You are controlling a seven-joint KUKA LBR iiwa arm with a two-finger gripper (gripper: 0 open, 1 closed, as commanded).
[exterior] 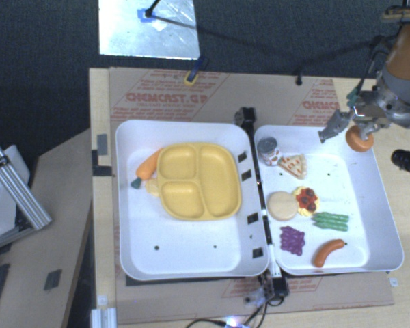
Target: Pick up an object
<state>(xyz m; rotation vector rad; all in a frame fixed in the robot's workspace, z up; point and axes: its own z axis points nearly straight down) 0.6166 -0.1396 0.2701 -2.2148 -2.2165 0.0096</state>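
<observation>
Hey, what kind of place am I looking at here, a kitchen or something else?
Probably a robot test bench, not a kitchen: two shallow white plastic bins sit side by side on a cardboard-covered bench, holding toy food such as a purple plastic grape bunch, with a grey and orange robot arm reaching in.

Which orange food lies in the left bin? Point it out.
The carrot, wedged between the yellow tray and the left bin wall. The sausage and the orange round are in the right bin.
</observation>
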